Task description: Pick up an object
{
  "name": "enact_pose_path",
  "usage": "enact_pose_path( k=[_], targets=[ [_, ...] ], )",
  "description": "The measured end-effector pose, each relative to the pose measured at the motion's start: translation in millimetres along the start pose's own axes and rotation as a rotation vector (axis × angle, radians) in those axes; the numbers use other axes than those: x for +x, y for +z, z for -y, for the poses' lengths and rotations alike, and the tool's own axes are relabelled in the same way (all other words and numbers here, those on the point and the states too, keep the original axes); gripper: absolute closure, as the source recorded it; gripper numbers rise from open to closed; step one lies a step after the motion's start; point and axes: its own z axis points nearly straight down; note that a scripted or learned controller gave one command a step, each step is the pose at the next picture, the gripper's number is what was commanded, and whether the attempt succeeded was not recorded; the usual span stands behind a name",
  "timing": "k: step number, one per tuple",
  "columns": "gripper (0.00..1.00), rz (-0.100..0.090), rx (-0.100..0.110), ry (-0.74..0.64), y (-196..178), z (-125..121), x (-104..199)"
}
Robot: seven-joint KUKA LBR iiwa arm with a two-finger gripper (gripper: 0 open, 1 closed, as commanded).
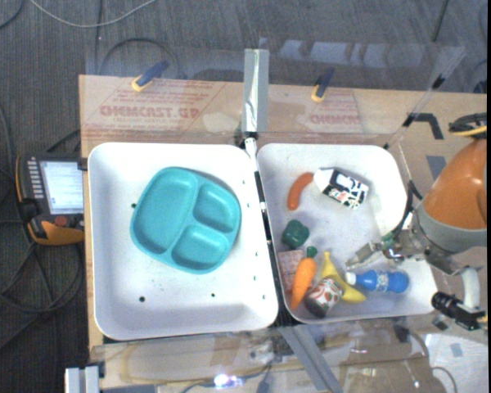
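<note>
Two white bins side by side on the bench.

Left bin [114,301]: one teal divided plate [186,218], three compartments, lying near the middle.

Right bin [376,166]: seven small items.
- Orange-red sausage-shaped toy [299,190], towards the far edge, tilted.
- White carton with black markings [342,187], just beside the sausage, on the side nearer the arm.
- Dark green rounded piece [295,234], near the divider edge, mid-bin.
- Toy carrot [303,277], orange with a green top, near the front left corner.
- Yellow banana [341,281], touching or overlapping the carrot's neighbours in the front cluster.
- Small dark jar or can [321,298], at the front edge, against the banana.
- Blue-and-white bottle [380,282], lying on its side along the front edge, towards the right corner.

Gripper [372,254]: just above the bottle. Finger spread cannot be read from the slant; nothing is visibly held.

Handling note, by judgement: the bottle is the nearest candidate. Likely light, rigid plastic, smooth and round, so apt to roll or slip from a pinch. Best taken across the middle of its body, fingers square to its long axis. Banana tip close by may be nudged.
</note>
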Motion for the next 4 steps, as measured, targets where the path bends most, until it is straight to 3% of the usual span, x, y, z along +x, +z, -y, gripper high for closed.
enact_pose_path(
  k=[1,2,3,4],
  targets=[
    [0.00,-0.001,0.001,0.000,0,0,0],
    [1.00,-0.002,0.002,-0.001,-8,0,1],
    [0.00,-0.002,0.003,-0.001,-8,0,1],
    [0.00,0.008,0.003,0.143,-82,-51,-1]
  ],
)
